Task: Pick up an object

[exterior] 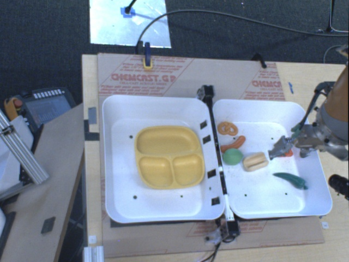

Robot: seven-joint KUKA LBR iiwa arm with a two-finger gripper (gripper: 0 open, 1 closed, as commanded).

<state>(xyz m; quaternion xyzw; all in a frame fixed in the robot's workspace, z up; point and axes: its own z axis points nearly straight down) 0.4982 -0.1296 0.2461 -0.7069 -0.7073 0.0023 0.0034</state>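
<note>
In the right bin [313, 203] lie a brown pretzel [228, 128], an orange sausage [234, 143], a green ball [233, 156], a tan bread roll [254, 161] and a dark green pepper [292, 180]. My gripper [280, 148] reaches in from the right and sits low over the bin, just right of the bread roll. A small red-orange thing [288, 153] shows right beside the gripper's tip, partly hidden by it. Whether it is held cannot be seen.
The left bin [117, 146] holds a yellow three-compartment tray [168, 156]. A black divider strip [215, 157] runs between the two bins. Cables lie at the bench's back and front edges.
</note>
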